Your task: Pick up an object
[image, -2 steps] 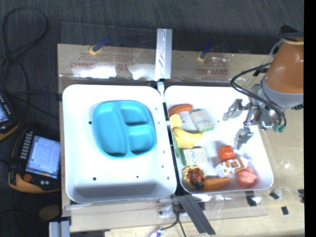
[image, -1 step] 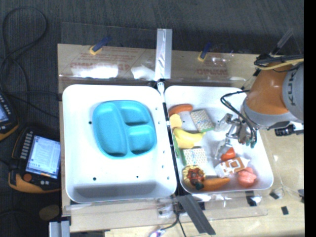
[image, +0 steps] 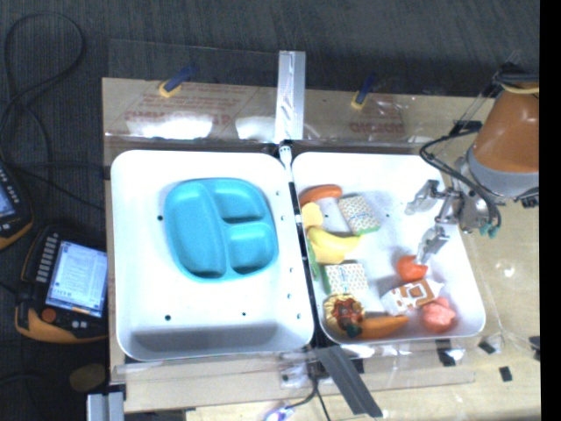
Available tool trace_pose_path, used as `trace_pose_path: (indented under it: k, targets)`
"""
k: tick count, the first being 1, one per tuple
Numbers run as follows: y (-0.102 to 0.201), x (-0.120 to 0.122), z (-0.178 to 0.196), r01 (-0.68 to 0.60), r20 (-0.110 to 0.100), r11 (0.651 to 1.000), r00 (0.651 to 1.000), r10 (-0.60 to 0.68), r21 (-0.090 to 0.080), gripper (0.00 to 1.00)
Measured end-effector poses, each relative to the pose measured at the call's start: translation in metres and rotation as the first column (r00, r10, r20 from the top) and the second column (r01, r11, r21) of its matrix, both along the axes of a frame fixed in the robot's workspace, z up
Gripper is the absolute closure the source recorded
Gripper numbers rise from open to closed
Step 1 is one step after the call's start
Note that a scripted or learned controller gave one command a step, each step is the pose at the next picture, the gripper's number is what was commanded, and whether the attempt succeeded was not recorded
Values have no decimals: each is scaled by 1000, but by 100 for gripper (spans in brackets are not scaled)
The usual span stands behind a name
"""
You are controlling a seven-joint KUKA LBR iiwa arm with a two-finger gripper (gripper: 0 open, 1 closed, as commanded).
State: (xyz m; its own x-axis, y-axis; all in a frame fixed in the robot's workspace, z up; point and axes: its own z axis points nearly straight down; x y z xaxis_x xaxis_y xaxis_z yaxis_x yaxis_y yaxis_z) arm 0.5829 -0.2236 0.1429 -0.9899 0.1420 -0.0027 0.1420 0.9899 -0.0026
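Fingers (image: pixel 428 222) spread, nothing between them

Robotics lab bench. Left of the gripper (image: pixel 429 219): two white bins (image: pixel 131 323) side by side on a plywood board (image: pixel 118 103), clear sheet clamped along its far edge with blue-yellow clips (image: pixel 175 81). Far left, on dark carpet: teach pendant (image: pixel 61 286), loose black cables (image: pixel 35 95). Toy food (image: pixel 331 246) in the nearer bin, just left of the gripper.

Glossy white plastic bins (image: pixel 210 340), smooth blue plastic tray (image: pixel 219 226) — matt brown cardboard bench (image: pixel 131 103)
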Motion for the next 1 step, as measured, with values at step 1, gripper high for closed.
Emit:
trace_pose_path:
  k: [1]
  targets:
    - [2,-26,82,-165,1,986,986,165,0,0]
